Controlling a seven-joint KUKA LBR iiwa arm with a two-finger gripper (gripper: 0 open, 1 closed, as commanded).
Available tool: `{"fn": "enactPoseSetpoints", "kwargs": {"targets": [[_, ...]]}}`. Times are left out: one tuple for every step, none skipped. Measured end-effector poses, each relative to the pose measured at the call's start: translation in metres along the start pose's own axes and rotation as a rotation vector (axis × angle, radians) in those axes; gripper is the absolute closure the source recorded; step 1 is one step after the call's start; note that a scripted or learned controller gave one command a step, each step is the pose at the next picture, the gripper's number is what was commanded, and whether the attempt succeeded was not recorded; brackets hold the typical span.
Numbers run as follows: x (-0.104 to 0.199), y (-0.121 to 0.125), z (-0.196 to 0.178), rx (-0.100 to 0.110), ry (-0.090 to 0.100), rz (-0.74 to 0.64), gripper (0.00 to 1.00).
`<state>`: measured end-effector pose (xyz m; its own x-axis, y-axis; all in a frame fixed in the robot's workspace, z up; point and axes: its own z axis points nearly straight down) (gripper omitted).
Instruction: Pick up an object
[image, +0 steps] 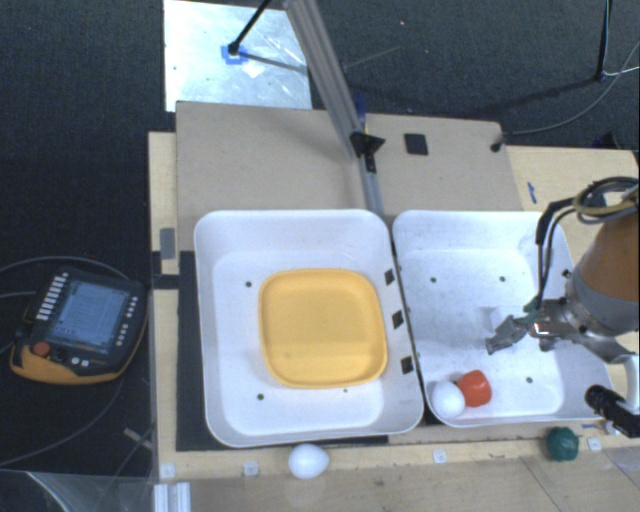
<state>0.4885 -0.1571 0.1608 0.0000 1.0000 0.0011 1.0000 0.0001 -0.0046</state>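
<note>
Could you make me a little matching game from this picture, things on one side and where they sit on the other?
Things:
1. yellow plate
2. orange object
3. green ball
4. handheld control pad

Places:
A. on the bench edge, outside the bins, by the right bin's near corner
B. on the dark floor, left of the bench
C. in the left bin
D. in the right bin, beside a white ball

Pairs: 1-C, 2-D, 3-A, 4-B

Dark carpet (80, 120) is surrounding a tan bench (270, 150); a teach pendant (78, 326) is lying left, light glaring on a floor patch (235, 55).
</note>
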Motion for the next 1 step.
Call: {"fn": "enactPoseSetpoints", "kwargs": {"targets": [[0.0015,-0.0015,0.0621,0.0,0.0,0.0,0.0]]}}
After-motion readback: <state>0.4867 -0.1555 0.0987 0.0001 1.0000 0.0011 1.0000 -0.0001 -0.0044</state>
